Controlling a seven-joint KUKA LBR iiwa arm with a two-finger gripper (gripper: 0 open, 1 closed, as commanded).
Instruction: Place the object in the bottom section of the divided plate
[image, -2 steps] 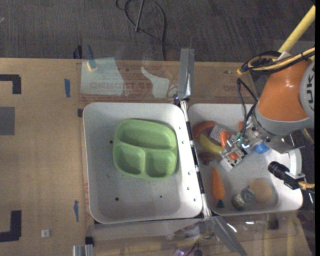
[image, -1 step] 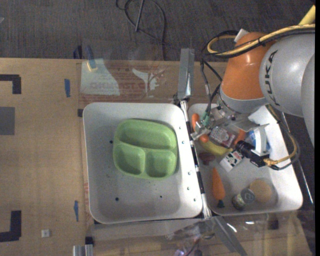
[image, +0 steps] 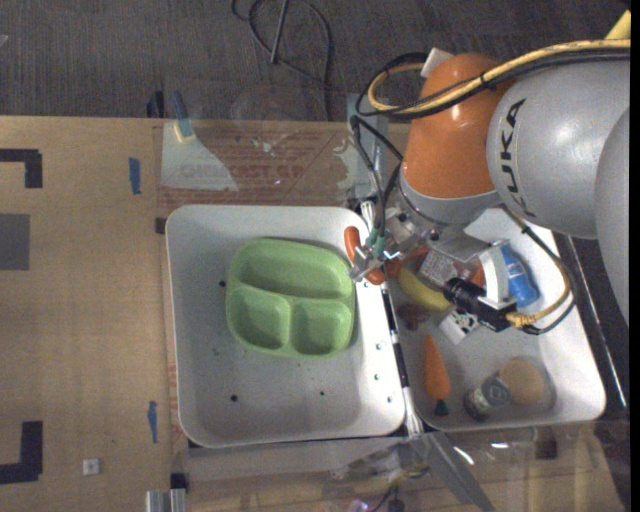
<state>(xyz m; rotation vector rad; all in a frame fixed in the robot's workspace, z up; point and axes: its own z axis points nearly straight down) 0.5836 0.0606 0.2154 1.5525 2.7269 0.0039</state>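
A: Which step is the arm on?

B: The carry, by the look of it; the gripper (image: 368, 258) hangs at the right rim of the green divided plate (image: 291, 297), with a small orange-red object (image: 351, 241) showing at its tip; whether the fingers are clamped on that object or merely beside it cannot be told.

A: And the plate itself?

B: It lies in the left bin (image: 200, 330); its two smaller sections face the near edge, the long one the far edge.

A: What does the next move call for?

B: Likely a short travel inward over the plate toward the near-edge sections, then a lowering; a carrot (image: 436, 368) lies right of the plate.
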